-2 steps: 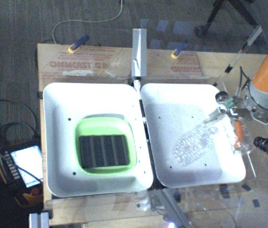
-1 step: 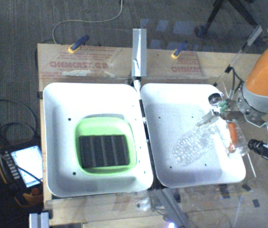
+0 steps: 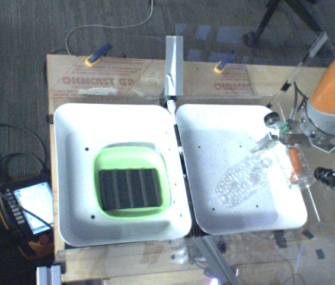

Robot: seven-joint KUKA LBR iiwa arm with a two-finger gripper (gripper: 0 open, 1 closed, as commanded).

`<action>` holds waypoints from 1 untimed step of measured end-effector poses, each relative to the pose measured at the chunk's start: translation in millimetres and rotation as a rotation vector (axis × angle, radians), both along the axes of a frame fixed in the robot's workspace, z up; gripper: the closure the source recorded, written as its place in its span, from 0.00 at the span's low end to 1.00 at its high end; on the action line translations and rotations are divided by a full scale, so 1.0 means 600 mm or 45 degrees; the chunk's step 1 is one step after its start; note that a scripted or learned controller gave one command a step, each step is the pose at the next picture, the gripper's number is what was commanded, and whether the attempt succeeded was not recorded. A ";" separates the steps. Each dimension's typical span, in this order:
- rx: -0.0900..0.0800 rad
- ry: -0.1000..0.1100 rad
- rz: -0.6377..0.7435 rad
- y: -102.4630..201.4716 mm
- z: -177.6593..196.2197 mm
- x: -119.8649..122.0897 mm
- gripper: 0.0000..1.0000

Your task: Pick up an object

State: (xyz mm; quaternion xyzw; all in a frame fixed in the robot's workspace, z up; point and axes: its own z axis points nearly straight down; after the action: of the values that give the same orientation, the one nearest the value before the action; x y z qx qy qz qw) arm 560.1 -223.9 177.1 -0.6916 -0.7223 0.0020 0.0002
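Two shallow white bins sit side by side on a brown table (image 3: 60, 76), seen from above at a slant. Inside the left bin (image 3: 72, 129) lies a lime-green plastic tray (image 3: 133, 181) with a dark ribbed insert; it rests near the middle of that bin, toward the near side. Within the right bin (image 3: 214, 135) lies a clear, bumpy plastic piece (image 3: 239, 181), resembling a see-through bottle or bubbled wrap; it runs diagonally across the middle of the bin, from near left to far right. A small orange item (image 3: 294, 161) lies at the right rim of that bin.

The grey arm (image 3: 327, 108), with its orange band, reaches in from the right edge. Its gripper (image 3: 277, 136) hangs over the far right corner of the right bin, just above the far end of the clear piece. Whether its fingers are wide or closed cannot be told, and nothing is plainly seen between them. Two yellow and blue clamps (image 3: 98, 54) hold the far edge of the table.
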 end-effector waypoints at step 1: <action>-0.001 -0.001 0.038 0.000 0.021 -0.003 0.00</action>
State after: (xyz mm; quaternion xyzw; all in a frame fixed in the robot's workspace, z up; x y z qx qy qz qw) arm 558.2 -223.8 189.6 -0.6809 -0.7324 0.0019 -0.0005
